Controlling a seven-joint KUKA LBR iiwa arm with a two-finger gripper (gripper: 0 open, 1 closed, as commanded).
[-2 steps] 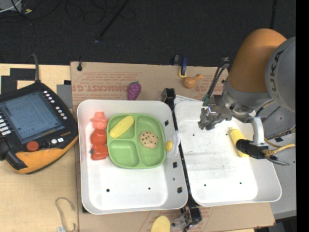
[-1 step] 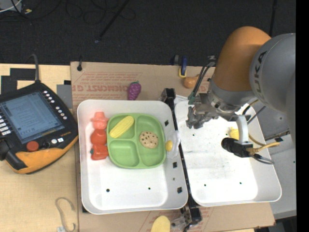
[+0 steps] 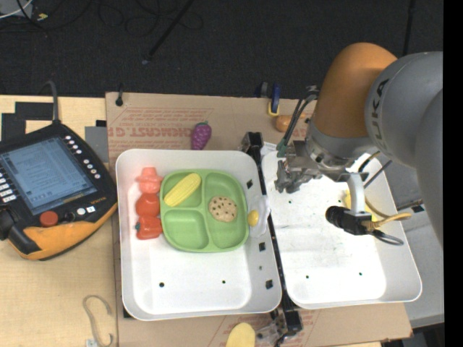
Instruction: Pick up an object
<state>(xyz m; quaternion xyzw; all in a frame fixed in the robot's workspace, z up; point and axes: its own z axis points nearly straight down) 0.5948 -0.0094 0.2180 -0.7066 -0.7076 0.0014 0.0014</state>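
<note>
Now we see the left bin (image 3: pixel 188 280) stocked, the gripper (image 3: pixel 289 183) over the right bin (image 3: pixel 340 266).
Leftmost, a red toy figure (image 3: pixel 148 204) touches a green divided plate (image 3: pixel 189 231) bearing a corn cob (image 3: pixel 181 189) and a cookie (image 3: pixel 223 208); the gripper hangs above the right bin's far-left corner, open or closed we cannot tell.

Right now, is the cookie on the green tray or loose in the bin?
On the tray: the cookie lies in the green tray's upper right compartment, inside the left bin.
</note>
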